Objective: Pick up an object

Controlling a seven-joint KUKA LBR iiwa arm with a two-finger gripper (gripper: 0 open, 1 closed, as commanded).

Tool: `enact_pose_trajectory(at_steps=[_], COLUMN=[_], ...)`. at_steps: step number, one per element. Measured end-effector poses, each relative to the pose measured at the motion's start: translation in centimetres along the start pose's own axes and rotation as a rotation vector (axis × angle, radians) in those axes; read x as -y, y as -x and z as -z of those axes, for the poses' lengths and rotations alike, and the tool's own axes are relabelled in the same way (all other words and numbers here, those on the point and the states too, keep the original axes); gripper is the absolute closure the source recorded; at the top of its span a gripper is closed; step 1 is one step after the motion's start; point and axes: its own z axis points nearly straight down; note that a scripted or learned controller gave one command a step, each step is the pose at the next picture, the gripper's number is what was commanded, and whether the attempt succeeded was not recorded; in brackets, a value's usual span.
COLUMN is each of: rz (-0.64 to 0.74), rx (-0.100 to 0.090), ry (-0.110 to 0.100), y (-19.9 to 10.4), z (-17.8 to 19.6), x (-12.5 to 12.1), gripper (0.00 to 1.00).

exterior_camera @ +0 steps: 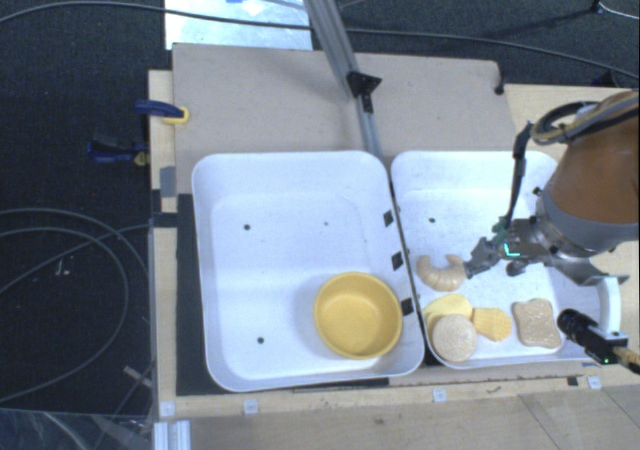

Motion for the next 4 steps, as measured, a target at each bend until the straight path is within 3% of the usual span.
enact_pose_trajectory(at_steps=[1,3,4], rz=[0.000,-0.004,-0.006], rx=[0.000,-0.001,0.002], ry=[0.001,-0.005,0.004], y=[0.0,-0.2,-0.1], z=[0.0,-11.5,-10.2], x=[0.0,0.1,-0.1], gripper=[0.00,0.00,1.00])
